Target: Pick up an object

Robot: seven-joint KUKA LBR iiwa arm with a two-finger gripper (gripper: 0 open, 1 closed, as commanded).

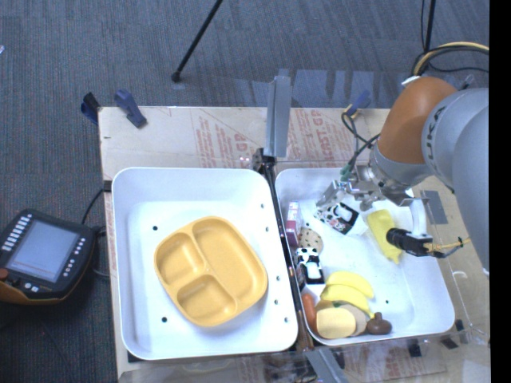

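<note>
A handheld control pendant (40, 252) lies on the carpet at far left as a KUKA arm works over 2 white bins. The left bin (132, 198) holds 1 yellow plate (209, 270) with 3 compartments, lying flat. The right bin (431, 302) is crowded along its left and near sides with toy food, among them a black-and-white block (310, 264), a carrot (308, 309) and 2 bananas (349, 288). Farther back, a black-and-white patterned toy (341, 219) sits just below the gripper (349, 191). Whether the gripper is open, closed or clamped on that toy cannot be told from this angle. A yellow toy (382, 228) lies just to the right. On this evidence the gripper is down among the objects, but nothing is shown lifted, so the grasp and raise remain.
</note>
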